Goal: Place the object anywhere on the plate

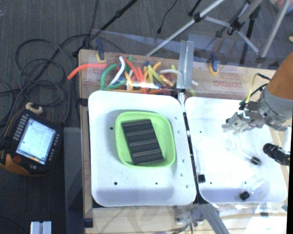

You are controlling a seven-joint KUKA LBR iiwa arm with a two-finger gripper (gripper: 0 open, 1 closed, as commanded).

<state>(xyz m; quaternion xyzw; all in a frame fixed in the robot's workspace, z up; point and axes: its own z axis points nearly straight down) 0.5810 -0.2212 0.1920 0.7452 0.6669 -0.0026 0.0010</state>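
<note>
Over the right bin [218, 158], the gripper [237, 123] hovers; finger state cannot be told; the dark object [143, 142] lies on the green plate [122, 125].

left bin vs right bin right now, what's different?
Contents: the left bin holds a green plate with a dark ribbed block lying on it; the right bin holds a few small dark bits and clear pieces.
Arm: the gripper hangs over the right bin, not the left bin.
Shared: both are shallow, white and sit side by side.
</note>
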